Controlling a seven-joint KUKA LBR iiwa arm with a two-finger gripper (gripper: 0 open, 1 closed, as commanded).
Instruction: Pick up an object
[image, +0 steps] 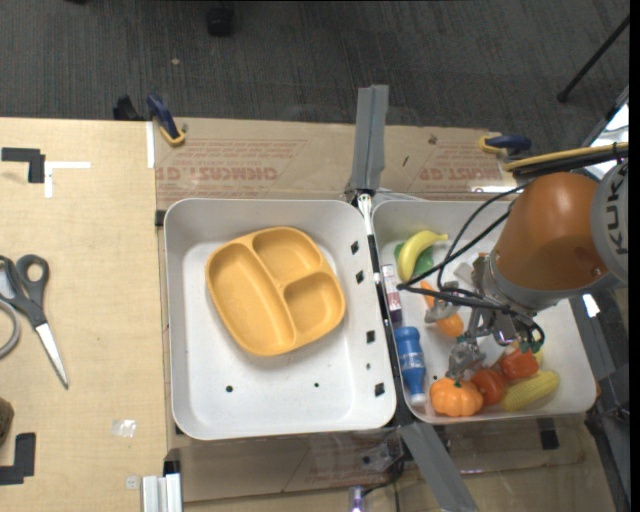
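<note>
— Lowest in the frame, what sits at the near edge of the right bin (575, 405)?

— Toy food, bunched along that near wall: a small orange pumpkin (455, 396), a red tomato-like piece (489, 384) just beside it, another red-orange piece (520, 364) behind that, and a yellow corn cob (531, 389) lying against the wall. A blue bottle (409, 355) lies lengthwise along the bin's left wall, and a yellow banana (417, 248) with something green (425, 265) under it sits toward the far end.

— And the arm?

— It comes in from the right, its orange band (548, 235) over the right bin. The hand (468, 352) points down among the toys, just above the pumpkin and the red piece.

— Is it gripping anything?

— I cannot tell. Cables and the metal parts blur together there, and nothing is clearly seen between its parts. An orange piece (449, 323) lies just left of it, near the bottle.

— The left bin (190, 330)?

— A yellow divided plate (276, 289) with three compartments lies in it, tilted a little, well apart from the arm.

— Anything on the desk (80, 300) outside the bins?

— Grey-handled scissors (38, 310) at the far left, blades pointing toward the near edge.
</note>
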